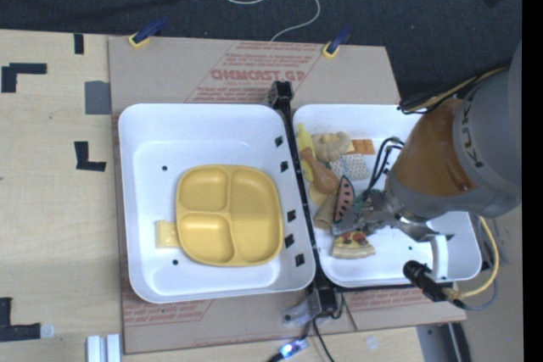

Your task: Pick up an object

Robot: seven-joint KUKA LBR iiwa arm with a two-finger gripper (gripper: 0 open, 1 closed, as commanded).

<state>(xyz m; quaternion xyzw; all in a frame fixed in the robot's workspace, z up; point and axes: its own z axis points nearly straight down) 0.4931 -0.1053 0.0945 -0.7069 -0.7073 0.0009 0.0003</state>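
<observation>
Landmark: the black divider [293, 182] where the two bins meet.

- White bins, two. The left bin [140, 140] and the right bin [462, 254] sit side by side on a cardboard sheet [246, 72] laid over the worktop [51, 182], probably to keep stock and drop zone apart.
- Yellow sectioned plate [229, 214], one, left of the divider, flat and near the middle of its bin; three compartments show. A pale yellow block [165, 233] lies touching its far-left edge.
- Toy food pile [333, 174], right of the divider and hard against it: a watermelon slice [344, 197], a pizza slice [352, 246], an orange wafer [362, 147], several tan and yellow pieces too jumbled to count. Crowding by the wall likely makes a clean grasp harder.
- Arm, one, grey with orange band, reaching over the right bin. Its hand [361, 212] sits low, just right of the watermelon slice and above the pizza slice; whether it is wide, narrow or holding anything cannot be told.
- Clips, two, blue and yellow, at the cardboard's far edge.
</observation>
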